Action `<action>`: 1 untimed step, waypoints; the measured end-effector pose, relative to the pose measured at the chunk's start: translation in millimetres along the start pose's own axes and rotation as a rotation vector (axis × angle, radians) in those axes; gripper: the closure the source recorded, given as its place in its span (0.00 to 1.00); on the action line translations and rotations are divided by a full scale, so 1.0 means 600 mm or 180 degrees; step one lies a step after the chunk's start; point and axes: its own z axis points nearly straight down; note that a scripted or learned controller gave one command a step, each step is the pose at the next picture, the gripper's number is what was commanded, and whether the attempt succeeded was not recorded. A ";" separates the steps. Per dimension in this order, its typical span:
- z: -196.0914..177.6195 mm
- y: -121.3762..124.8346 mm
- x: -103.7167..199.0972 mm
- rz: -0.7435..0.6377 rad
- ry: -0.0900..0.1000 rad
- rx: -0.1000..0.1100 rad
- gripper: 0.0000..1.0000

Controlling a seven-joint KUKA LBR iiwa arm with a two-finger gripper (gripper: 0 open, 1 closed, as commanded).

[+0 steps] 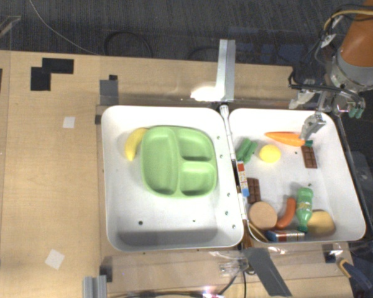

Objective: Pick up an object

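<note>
Item: toy carrot (285, 139), orange, lying flat near the far wall of the right bin (354, 185), its thick end just beside a brown chocolate-bar piece (309, 155).
Handling, judged: a light, rigid plastic toy with a smooth, tapering surface, so it may slip; best taken across the thick middle, not the pointed tip.
Gripper (312, 126): poised just above the carrot's thick end; whether it is spread or closed cannot be told.
Neighbour: yellow lemon (270, 154), near.
</note>
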 end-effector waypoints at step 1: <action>0.151 -0.012 0.184 -0.0327 0.0030 -0.0007 0.00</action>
